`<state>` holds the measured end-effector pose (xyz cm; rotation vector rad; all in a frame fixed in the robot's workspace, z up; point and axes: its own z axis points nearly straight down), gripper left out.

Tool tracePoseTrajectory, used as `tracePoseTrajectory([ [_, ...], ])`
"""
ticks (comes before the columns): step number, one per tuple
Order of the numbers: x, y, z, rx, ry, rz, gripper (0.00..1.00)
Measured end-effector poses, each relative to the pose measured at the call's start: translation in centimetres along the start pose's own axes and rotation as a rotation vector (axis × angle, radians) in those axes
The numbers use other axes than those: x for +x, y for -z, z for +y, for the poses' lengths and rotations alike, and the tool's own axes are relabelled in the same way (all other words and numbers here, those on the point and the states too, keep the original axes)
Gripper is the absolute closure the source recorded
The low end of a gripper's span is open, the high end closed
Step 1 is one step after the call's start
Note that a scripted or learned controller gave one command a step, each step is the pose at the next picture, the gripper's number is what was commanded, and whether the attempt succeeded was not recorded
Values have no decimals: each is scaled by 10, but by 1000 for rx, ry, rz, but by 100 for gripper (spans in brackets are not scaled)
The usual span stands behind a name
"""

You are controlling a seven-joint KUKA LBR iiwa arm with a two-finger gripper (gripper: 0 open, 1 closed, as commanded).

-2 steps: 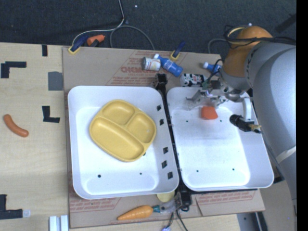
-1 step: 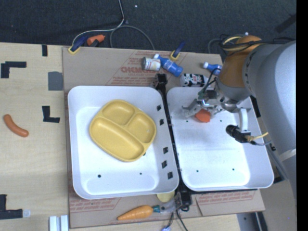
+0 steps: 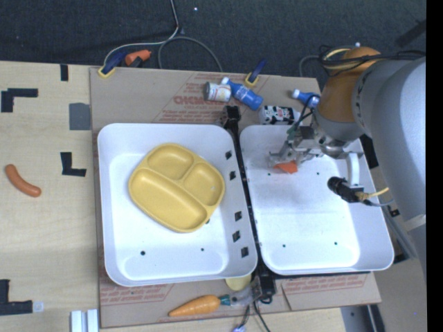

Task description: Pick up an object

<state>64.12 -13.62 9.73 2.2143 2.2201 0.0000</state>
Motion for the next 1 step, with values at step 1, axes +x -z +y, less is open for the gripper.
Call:
tracePoseTrajectory([
  [1,81,110,-39,-4,6,8,100],
])
